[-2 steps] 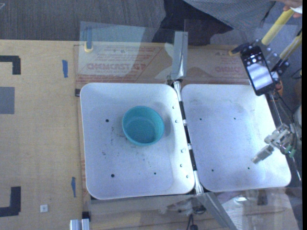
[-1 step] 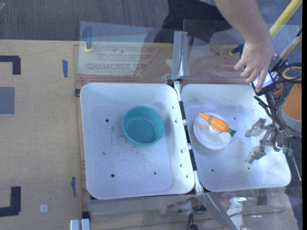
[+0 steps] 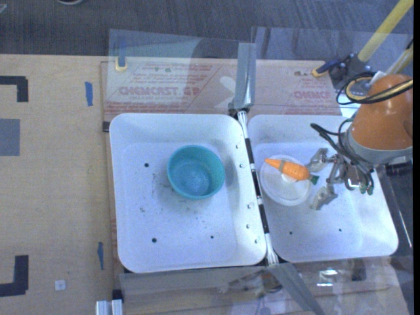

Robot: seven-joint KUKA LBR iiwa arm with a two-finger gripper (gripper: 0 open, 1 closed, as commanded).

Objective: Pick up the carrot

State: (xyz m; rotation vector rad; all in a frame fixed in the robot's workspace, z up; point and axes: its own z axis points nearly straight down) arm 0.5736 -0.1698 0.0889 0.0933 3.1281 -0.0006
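Carrot on plate in right bin; end effector beside it, open and empty.

The carrot [image 3: 289, 169] lies on a small white plate [image 3: 283, 189] near the left wall of the right bin [image 3: 341, 241], its green tip pointing toward the bin's right side. The end effector [image 3: 322, 179] hangs just to the right of the plate, fingers spread apart with nothing between them; one fingertip sits near the carrot's green end, though contact cannot be confirmed. The arm [image 3: 379, 120] enters from the tabletop's right edge. In the left bin [image 3: 131, 241], a teal bowl [image 3: 195, 171] stands upright near the centre, well apart from the carrot.
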